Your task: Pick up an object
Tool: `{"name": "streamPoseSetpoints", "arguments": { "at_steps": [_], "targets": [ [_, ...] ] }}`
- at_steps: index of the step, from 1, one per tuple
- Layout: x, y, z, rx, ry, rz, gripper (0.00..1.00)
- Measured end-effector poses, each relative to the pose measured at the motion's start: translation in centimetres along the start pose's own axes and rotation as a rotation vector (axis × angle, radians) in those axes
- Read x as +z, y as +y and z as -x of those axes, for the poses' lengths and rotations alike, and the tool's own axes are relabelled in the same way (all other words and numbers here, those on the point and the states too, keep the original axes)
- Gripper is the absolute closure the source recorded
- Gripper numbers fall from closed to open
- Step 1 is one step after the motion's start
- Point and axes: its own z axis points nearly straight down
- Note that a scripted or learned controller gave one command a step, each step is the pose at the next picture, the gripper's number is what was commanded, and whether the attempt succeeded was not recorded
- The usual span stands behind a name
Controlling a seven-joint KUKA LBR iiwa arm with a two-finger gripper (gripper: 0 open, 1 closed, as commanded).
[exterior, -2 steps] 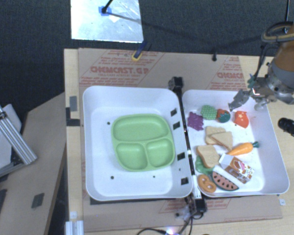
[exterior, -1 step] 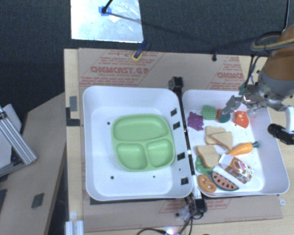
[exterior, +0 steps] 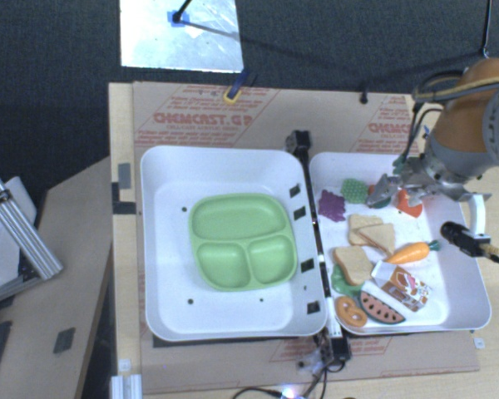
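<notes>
In the right bin [exterior: 481, 299], working away from its near rim: a watermelon slice [exterior: 381, 304], a carrot [exterior: 411, 253] and bread slices [exterior: 374, 233]. Toward the bin's far side, the gripper [exterior: 397, 188] hangs low. A red-orange piece [exterior: 410, 204] lies just beside its tip, touching or nearly so; whether it is pinched cannot be made out.

The left bin [exterior: 162, 223] offers open floor all around the green divided tray [exterior: 239, 241] at its centre. The right bin [exterior: 474, 293] is crowded: toy food [exterior: 374, 256] clusters left and middle, leaving bare floor along its right side.
</notes>
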Motion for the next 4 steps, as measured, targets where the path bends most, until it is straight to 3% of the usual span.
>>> {"name": "streamPoseSetpoints", "arguments": {
  "at_steps": [1,2,4],
  "targets": [
    [5.1,0.1,-0.1,0.001,0.0,0.003,0.0],
    [3.6,0.3,0.0,0.0,0.0,0.009,1.0],
    [-8.2,0.8,0.0,-0.003,-0.002,0.009,1.0]
  ]
}}
